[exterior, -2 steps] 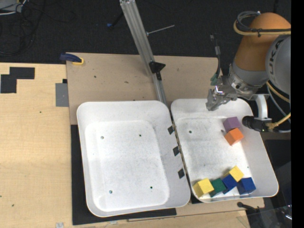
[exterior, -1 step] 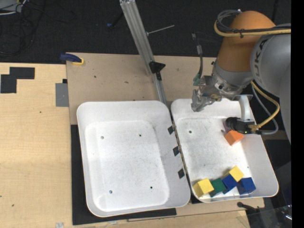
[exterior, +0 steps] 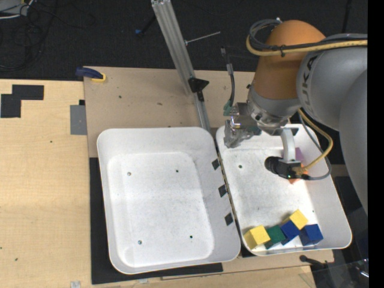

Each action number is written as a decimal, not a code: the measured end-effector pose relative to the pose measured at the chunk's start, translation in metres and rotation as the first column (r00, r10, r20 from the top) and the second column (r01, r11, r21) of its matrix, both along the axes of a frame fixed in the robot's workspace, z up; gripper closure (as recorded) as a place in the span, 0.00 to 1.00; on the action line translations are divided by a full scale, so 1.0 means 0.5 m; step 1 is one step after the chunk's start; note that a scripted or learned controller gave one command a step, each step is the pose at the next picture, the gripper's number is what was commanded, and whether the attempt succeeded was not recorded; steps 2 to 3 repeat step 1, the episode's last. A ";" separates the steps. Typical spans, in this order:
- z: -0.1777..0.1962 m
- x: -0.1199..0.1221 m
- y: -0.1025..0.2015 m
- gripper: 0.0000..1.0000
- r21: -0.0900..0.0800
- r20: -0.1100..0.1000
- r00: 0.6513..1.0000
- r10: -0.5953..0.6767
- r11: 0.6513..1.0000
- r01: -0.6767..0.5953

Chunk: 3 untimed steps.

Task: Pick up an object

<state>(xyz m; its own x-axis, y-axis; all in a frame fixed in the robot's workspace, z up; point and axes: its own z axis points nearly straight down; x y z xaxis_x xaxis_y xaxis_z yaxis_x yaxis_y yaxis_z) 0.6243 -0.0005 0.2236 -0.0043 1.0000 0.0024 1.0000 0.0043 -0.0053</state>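
Observation:
My gripper [exterior: 233, 135] hangs over the far left corner of the right bin [exterior: 264, 197], close to the wall between the two bins. Several blocks lie apart from it in that bin's near right corner: a yellow block [exterior: 259, 236], a green block [exterior: 277, 235], a blue block [exterior: 290, 229], a second yellow block [exterior: 298, 219] and another blue block [exterior: 311, 234]. A small purple piece [exterior: 298, 155] and a small orange piece [exterior: 293, 179] peek out beside the wrist's black attachment.
The left bin [exterior: 120, 161] lies beside the right one, with black clips [exterior: 222, 189] along their shared wall. A slanted aluminium rail [exterior: 180, 53] rises behind the bins. The grey arm [exterior: 336, 101] covers the right bin's far right side.

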 end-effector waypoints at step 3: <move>0.024 -0.013 0.108 1.00 0.000 0.004 1.000 0.000 1.000 0.000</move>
